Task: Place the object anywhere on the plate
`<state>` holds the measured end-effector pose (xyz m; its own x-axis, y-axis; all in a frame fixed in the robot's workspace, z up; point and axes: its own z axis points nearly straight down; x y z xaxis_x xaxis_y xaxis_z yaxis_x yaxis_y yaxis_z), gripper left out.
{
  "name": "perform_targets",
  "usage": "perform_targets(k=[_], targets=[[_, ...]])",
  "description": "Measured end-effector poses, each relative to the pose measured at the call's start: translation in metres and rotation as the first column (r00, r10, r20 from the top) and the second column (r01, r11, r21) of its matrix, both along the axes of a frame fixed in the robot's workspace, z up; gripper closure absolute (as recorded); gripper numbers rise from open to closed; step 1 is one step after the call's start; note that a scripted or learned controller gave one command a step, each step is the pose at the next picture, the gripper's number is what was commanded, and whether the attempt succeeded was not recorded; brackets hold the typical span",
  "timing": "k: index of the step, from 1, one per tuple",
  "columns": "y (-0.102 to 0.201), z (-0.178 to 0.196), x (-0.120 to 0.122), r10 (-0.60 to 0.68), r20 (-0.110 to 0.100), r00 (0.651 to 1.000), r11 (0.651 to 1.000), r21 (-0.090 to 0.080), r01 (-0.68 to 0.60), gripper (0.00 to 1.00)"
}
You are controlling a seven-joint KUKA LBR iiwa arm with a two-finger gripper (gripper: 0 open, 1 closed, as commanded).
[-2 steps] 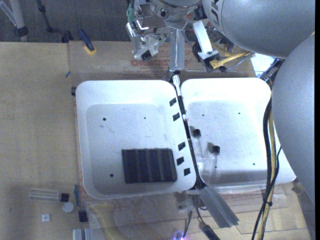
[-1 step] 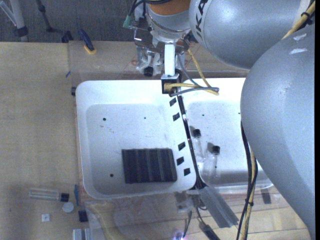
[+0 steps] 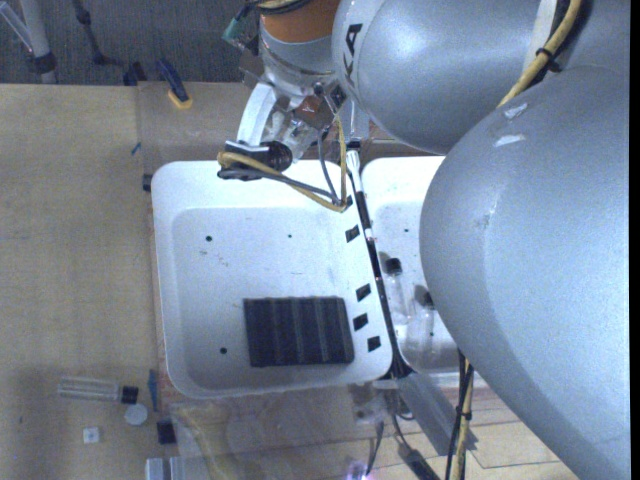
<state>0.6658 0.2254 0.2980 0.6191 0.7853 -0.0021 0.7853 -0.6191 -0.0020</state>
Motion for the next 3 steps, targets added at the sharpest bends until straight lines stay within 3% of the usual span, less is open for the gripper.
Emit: perform_targets(k=[1,2,3], targets=[[-0.002,0.131,-0.001,-0.113,0.004,0.994,0.994,0.003,0.113,1.00],[-0.111,0.102,-0.044,0.306,-0.003,0.952,0.952,0.002,-0.306,1.00],[-0.087,0.105,0.001,-0.202,0.003,0.979,0.979,0.001,0.202,1.00]])
